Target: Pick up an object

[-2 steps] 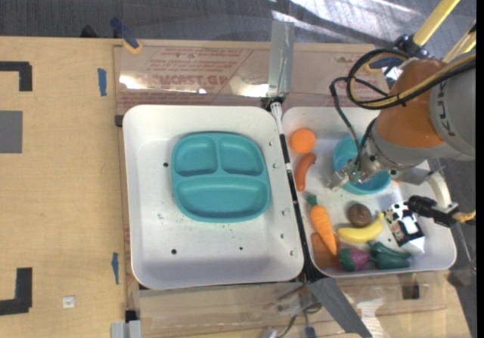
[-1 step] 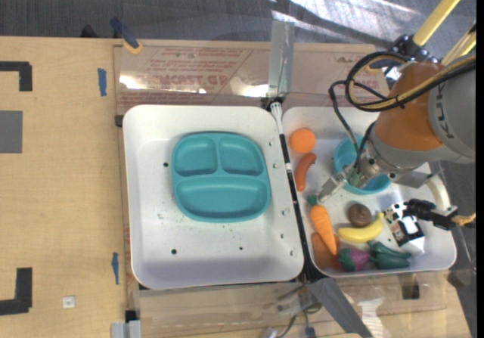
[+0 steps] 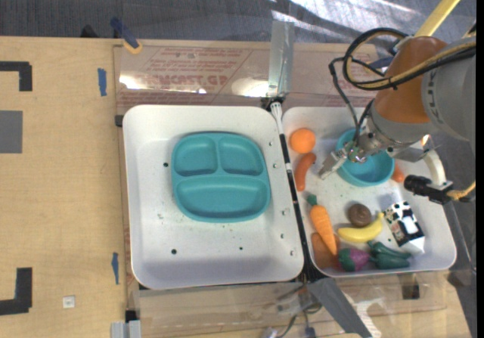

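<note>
While claw (image 3: 342, 156) hangs open w/ nothing held, blue bowl (image 3: 370, 169) sits just beside.

The arm (image 3: 446, 94) entered from the right of the camera view, its grey body angled down and to the left. The orange band (image 3: 404, 83) sat above the wrist, with black cables (image 3: 363, 57) looped over it on the upper left. The wrist pointed downward and to the left. The gripper (image 3: 342, 159) hung at the lower-left end of the arm, its metal fingers (image 3: 330, 167) directed toward the lower left.
</note>
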`<state>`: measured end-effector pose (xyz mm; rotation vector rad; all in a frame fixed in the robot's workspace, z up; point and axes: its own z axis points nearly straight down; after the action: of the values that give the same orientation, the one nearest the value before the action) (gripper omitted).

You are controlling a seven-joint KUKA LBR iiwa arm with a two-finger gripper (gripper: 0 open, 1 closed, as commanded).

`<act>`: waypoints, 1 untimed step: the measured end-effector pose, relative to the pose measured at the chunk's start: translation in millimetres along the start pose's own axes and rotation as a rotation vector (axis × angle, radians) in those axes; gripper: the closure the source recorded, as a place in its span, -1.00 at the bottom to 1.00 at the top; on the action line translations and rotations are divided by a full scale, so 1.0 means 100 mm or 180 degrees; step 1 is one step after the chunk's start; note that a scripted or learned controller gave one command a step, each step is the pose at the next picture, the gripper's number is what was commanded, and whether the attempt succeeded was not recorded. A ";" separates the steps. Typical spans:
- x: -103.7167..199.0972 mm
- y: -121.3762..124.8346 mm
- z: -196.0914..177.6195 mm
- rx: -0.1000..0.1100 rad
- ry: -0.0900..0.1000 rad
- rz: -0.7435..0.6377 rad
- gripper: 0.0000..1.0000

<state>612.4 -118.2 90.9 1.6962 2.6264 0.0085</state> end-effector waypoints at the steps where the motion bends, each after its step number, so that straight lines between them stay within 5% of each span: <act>1: -0.03 0.03 -0.17 -0.0034 -0.0033 -0.0008 1.00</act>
<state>616.3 -119.3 107.6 1.6850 2.6162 0.0135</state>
